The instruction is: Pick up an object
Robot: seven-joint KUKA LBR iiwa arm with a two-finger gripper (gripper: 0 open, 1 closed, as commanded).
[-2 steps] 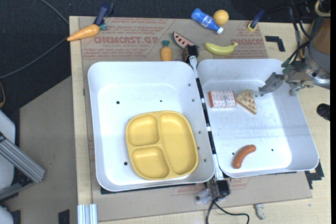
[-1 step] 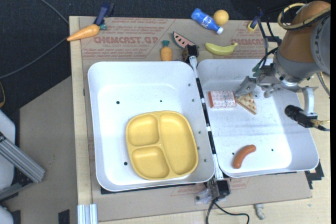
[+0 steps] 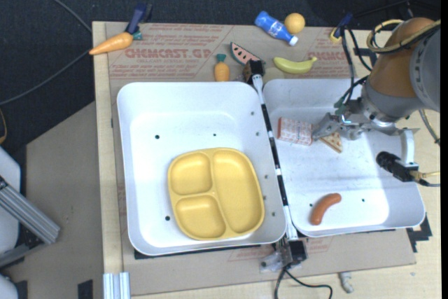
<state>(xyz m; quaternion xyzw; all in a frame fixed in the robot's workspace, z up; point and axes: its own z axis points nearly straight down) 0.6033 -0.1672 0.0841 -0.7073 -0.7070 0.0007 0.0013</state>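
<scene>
The right bin [image 3: 399, 217] holds a red-and-white packet [image 3: 294, 131] near its left wall, a small tan wedge [image 3: 333, 144] beside it, and an orange-brown sausage [image 3: 325, 208] near the front. My gripper [image 3: 334, 128] reaches in from the right and hovers low over the spot between the packet and the wedge, just above the wedge. Whether it touches either one is hidden by its own body. The left bin [image 3: 140, 115] holds a yellow divided plate [image 3: 215, 192].
Behind the bins, loose items lie on the cardboard: a carrot [image 3: 112, 44], a watermelon slice [image 3: 241, 52], a small orange toy [image 3: 222, 71], a blue bottle [image 3: 275, 27], an orange ball [image 3: 295, 22] and a banana [image 3: 294, 64]. The bins' shared wall [image 3: 271, 143] runs just left of the packet.
</scene>
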